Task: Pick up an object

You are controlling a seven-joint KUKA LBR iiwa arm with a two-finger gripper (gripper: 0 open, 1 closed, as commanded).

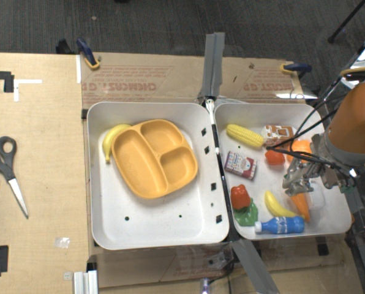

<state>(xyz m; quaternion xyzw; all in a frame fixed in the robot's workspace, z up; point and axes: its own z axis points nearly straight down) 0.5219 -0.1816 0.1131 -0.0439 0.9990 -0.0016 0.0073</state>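
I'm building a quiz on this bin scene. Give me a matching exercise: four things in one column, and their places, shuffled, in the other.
Things:
1. divided plate
2. corn cob
3. blue bottle
4. scissors

Places:
A. right bin, near edge
B. on the bench, left of both bins
C. left bin, beside a banana
D. right bin, far left part

Pairs: 1-C, 2-D, 3-A, 4-B

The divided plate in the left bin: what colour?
Orange-yellow plate, seen in the camera view.

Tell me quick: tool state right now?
Tool: cannot be told; it sits low in the right bin, just above the carrot.
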